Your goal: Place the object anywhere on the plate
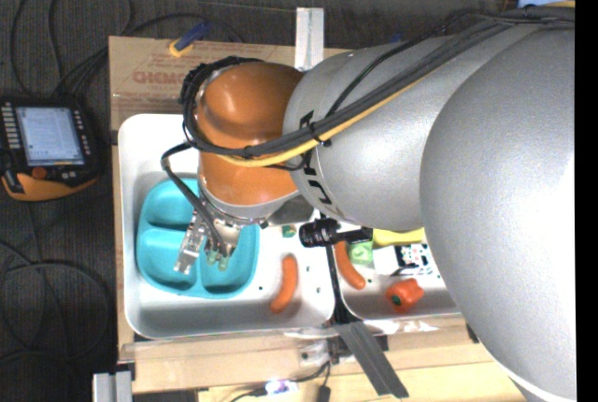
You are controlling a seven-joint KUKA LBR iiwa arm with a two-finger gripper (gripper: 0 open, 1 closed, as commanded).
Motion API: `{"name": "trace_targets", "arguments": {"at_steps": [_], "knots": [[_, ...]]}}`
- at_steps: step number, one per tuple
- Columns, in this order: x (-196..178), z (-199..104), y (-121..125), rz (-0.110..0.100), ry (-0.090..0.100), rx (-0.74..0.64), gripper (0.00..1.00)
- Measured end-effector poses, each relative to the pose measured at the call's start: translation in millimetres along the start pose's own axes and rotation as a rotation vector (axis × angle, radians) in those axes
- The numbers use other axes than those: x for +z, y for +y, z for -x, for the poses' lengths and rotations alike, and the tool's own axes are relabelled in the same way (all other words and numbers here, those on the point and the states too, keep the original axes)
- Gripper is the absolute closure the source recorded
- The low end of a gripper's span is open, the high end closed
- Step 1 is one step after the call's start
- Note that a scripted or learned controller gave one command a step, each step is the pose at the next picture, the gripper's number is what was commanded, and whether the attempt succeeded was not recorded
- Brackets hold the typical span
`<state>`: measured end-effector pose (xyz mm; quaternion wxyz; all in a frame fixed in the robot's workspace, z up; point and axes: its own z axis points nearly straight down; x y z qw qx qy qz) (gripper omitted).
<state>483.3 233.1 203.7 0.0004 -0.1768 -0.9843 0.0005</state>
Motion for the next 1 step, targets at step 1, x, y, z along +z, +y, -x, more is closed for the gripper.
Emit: {"name": "trace_targets", "arguments": {"at_steps": [1], "knots": [[104.5, 4.9, 1.5, 0.011, -0.013, 0.096, 1.0]]}}
